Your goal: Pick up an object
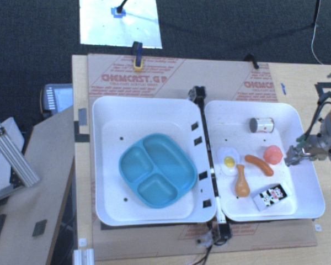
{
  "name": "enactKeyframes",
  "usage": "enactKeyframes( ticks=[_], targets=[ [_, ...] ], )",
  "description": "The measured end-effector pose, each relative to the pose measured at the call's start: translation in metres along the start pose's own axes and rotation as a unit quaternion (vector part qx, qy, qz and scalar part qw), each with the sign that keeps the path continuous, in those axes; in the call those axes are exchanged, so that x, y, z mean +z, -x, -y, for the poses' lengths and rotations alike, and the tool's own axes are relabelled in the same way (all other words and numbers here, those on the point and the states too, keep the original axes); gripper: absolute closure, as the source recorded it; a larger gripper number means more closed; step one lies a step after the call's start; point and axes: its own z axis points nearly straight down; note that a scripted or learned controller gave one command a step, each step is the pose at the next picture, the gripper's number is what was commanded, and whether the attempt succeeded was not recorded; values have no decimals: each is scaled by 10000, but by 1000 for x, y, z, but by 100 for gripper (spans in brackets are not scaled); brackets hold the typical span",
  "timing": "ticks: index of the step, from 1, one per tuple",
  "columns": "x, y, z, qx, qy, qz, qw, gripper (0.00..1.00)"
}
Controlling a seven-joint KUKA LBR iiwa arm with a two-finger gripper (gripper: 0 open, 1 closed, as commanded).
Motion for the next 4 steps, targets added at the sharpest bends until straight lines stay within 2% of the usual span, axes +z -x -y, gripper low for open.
enactKeyframes(
  ticks=[1, 3, 4],
  targets=[
    [-25, 0, -2, -1, -11, -3, 10000, 100],
    [-40, -107, -30, -27, -25, -21, 10000, 100],
    [-31, -169, -40, -33, -35, -24, 10000, 100]
  ],
)
